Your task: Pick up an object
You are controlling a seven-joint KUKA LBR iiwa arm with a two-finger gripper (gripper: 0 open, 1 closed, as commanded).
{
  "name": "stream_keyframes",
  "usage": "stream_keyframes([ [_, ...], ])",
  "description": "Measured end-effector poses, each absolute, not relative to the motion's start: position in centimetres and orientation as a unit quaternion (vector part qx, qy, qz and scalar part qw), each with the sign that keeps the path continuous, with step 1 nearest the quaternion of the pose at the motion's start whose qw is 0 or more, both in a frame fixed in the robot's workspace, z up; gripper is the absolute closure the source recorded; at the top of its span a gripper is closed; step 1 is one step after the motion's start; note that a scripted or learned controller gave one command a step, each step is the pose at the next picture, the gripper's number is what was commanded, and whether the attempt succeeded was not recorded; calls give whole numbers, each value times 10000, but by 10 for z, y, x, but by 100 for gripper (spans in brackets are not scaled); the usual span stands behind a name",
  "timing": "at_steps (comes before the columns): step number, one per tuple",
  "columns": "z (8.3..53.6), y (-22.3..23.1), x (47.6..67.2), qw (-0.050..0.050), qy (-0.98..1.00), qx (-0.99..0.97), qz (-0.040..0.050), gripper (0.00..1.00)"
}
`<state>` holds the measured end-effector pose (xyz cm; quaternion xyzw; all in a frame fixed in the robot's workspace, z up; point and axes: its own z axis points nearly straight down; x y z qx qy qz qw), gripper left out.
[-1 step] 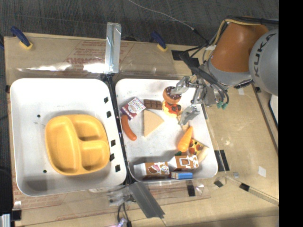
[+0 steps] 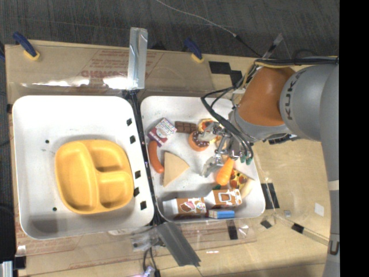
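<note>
Arm [image 2: 305,105] cut off at right edge, upper links out of sight. Wrist covers far right corner of right bin [image 2: 173,105]. Gripper [image 2: 218,161] a small metallic blur just left of carrot [image 2: 225,171]; finger state unreadable. Toy [image 2: 240,182] beside carrot partly hidden, kind unclear. Print on cartons [image 2: 202,205] along bin's near wall too small to read.

1 fixed camera looks down aslant on both bins [image 2: 23,154].
</note>
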<state>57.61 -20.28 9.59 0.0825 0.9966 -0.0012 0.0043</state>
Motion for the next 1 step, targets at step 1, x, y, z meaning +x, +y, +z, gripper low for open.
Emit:
stream_keyframes([
  [1,96,-205,513,65,9869,1612,18,0],
])
